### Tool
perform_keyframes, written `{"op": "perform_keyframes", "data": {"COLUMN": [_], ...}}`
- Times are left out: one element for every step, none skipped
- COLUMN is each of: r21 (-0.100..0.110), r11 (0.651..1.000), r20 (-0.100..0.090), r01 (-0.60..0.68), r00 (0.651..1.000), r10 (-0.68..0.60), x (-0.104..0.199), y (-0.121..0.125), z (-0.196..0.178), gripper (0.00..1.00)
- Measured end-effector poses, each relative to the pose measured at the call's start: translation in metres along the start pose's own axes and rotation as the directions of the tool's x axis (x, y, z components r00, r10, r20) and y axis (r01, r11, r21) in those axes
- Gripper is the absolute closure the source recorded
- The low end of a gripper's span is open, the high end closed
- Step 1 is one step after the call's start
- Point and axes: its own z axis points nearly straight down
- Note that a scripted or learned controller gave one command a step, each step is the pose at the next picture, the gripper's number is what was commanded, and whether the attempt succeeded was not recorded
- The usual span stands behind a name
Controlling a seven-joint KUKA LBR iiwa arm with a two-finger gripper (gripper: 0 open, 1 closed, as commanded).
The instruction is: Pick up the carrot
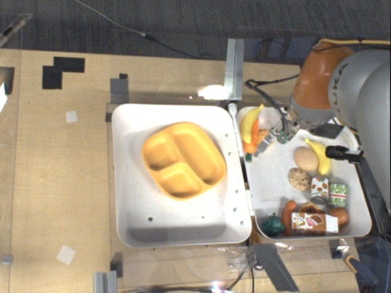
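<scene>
In the right bin (pixel 360 221), at its far left corner, the carrot (pixel 256 140) lies just beside a yellow banana (pixel 249 126). The gripper (pixel 273 140) hangs right by the carrot, tipped toward it, likely because that is the thing to grab. I cannot tell if the jaws are wide or narrow, or if they hold anything. More toy food sits near the front: a cookie (pixel 299 178), little cans (pixel 328 191) and a bottle (pixel 311 222). The left bin (pixel 128 224) holds a yellow tray (pixel 183 159). Both bins rest on a pale wooden bench (pixel 55 182), with dark floor beyond.
</scene>
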Motion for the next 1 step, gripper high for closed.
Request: {"op": "perform_keyframes", "data": {"r21": [-0.001], "r11": [0.991], "r20": [0.000], "r01": [-0.133], "r00": [0.991], "r10": [0.133], "x": [0.0140], "y": [-0.0077], "z": [-0.0004], "gripper": [0.00]}}
